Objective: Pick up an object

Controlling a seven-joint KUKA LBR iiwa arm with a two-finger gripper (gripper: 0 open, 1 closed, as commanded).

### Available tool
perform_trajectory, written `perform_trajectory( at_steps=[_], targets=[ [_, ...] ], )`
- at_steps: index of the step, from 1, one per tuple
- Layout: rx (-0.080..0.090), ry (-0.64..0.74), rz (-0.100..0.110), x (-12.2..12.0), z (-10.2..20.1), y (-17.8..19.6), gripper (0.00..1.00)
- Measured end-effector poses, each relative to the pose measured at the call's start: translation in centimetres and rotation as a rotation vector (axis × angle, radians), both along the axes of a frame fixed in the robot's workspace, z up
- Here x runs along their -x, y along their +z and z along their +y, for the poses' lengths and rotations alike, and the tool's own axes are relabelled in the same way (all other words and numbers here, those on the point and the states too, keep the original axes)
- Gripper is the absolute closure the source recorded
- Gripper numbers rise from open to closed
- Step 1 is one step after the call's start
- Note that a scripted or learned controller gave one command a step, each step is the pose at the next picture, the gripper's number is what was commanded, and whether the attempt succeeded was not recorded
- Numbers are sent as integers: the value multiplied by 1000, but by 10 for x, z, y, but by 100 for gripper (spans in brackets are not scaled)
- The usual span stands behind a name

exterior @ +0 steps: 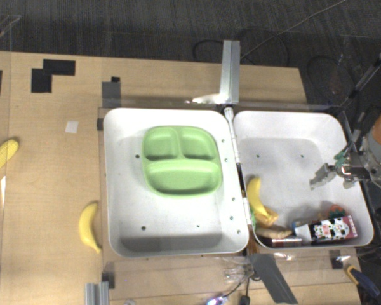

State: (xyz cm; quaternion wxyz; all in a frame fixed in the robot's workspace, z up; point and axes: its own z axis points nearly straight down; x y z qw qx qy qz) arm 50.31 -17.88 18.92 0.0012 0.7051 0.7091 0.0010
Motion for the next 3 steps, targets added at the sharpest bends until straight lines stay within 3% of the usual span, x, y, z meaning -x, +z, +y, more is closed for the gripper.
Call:
perform_trajectory(
  at_steps=[1,2,3],
  targets=[
    [3,54,-14,4,82,-98,0],
    [-6,-255,-12,4,66,-99,0],
    [2,51,-13,-51,42,-99,0]
  ],
)
